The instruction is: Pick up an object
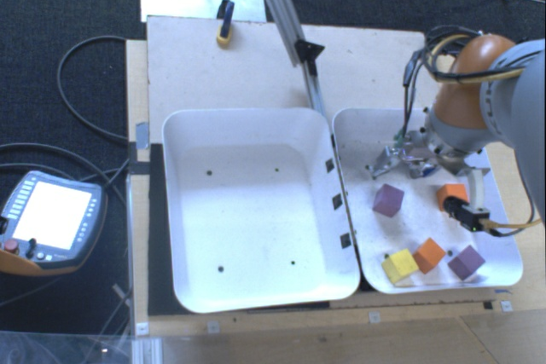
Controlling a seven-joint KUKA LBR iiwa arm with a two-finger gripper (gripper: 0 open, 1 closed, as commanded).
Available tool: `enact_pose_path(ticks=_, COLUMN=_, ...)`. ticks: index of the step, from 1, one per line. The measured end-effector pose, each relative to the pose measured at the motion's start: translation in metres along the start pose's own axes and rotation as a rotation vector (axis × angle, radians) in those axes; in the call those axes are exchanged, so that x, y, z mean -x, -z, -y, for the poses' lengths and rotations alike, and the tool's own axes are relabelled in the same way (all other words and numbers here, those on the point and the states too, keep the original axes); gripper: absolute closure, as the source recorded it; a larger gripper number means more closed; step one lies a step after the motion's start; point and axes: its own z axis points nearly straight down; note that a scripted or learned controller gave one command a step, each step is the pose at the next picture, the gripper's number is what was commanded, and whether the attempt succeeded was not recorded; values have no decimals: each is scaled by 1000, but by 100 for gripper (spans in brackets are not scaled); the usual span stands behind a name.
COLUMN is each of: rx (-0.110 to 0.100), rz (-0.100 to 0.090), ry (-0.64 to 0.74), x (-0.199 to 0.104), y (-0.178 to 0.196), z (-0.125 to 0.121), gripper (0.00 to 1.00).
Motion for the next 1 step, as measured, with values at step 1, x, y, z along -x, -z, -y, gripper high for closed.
enact_pose_path(ticks=1, rx=-4, rz=6, ry=-3, x=-26, y=-3, z=42, gripper=0)
